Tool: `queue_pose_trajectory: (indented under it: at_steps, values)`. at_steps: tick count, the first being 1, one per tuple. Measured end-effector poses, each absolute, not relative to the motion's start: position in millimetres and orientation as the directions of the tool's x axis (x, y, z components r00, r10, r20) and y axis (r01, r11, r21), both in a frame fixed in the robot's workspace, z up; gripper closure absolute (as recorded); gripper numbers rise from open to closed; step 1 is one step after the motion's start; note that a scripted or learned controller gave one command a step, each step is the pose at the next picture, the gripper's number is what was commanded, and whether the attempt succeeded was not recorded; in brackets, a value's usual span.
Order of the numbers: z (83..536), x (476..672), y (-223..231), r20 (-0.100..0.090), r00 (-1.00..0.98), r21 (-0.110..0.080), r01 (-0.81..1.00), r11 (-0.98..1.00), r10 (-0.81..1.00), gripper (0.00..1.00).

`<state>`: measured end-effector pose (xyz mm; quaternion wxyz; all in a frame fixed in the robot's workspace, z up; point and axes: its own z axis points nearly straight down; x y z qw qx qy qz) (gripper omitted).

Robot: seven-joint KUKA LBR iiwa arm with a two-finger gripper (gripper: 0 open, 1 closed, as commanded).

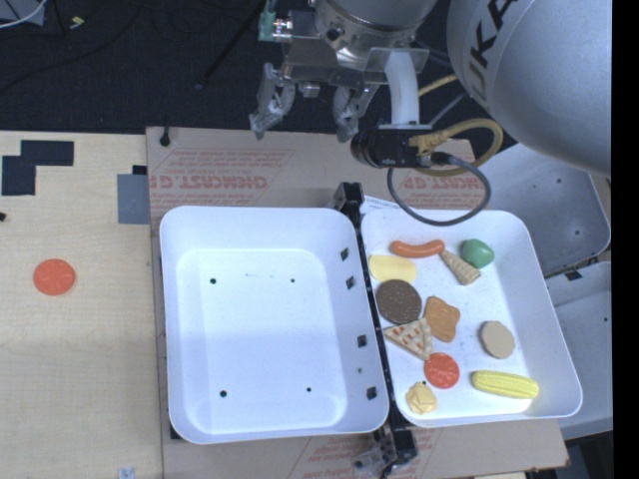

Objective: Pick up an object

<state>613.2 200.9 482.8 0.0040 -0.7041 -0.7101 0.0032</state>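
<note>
The gripper (305,118) hung high above the far edge of the bench, its two fingers (268,110) spread apart with nothing between them. The things to be picked lay well away from it, all in the right bin (539,267): a sausage (416,248), a green piece (477,253), a cone (460,266), a yellow slab (391,268), a dark round cookie (397,300), a toast slice (441,318), a pizza wedge (409,339), a tan oval (496,339), a tomato (440,370), a corn cob (503,384) and a small yellow lump (420,398).

The risk lay in the crowding. The cookie, toast, pizza wedge and tomato sat touching or just beside one another, so a descending finger could land on a neighbour and shove it rather than close on one piece. The flat pieces offered little edge to pinch. All looked like smooth moulded plastic, though the view was too coarse to be sure. The left bin (190,267) had glossy white walls.
</note>
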Motion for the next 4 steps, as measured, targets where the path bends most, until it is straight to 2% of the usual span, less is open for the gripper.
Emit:
queue_pose_trajectory:
  at_steps: [1, 2, 3, 4]
  values:
    - [496, 614.9, 197, -0.001, -0.006, -0.006, 1.000, 0.006, 1.000, 1.00]
    - [540, 644.9, 176, 0.000, 0.003, 0.001, 1.000, -0.003, 1.000, 1.00]
    - [537, 643.6, 178, 0.000, -0.002, -0.004, 1.000, 0.002, 1.000, 0.00]
    - [416, 606.7, 229, -0.003, -0.004, -0.015, 1.000, 0.004, 1.000, 0.00]
